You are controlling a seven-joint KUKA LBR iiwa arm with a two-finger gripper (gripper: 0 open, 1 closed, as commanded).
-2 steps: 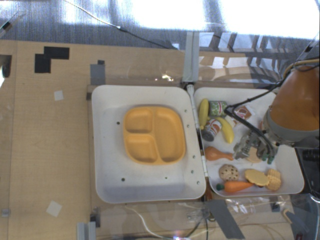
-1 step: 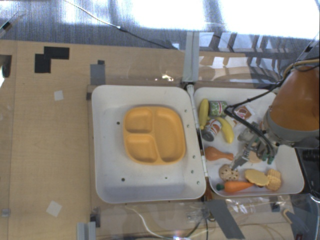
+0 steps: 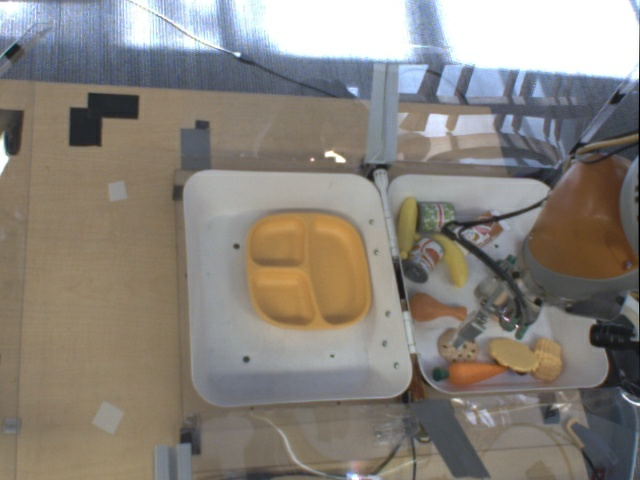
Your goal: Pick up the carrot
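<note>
The carrot (image 3: 474, 373) is lying flat on its side in the right bin (image 3: 575, 373), down near the front wall, with its pointed orange end aimed right and a bit of green at the left end. It's being crowded on pretty much every side: a round cookie with dark chips (image 3: 453, 344) is sitting just above its left end, and a flat tan cracker-looking piece (image 3: 514, 354) is touching or overlapping its right tip, with a waffle-like yellow block (image 3: 547, 359) beside that.

The gripper (image 3: 484, 320) is hanging just above the cookie and carrot area, and nothing is being held between its fingers; whether they're spread or pinched together can't really be told from this angle, too much cable and metal in the way.

Further back, a chicken drumstick (image 3: 434, 308) is lying left of the gripper, then a small can (image 3: 424, 259), two bananas (image 3: 408, 224), a green can (image 3: 436, 214) and a ketchup bottle (image 3: 482, 231).

Over in the left bin (image 3: 215, 288), a yellow divided plate (image 3: 305, 270) is sitting in the middle.
</note>
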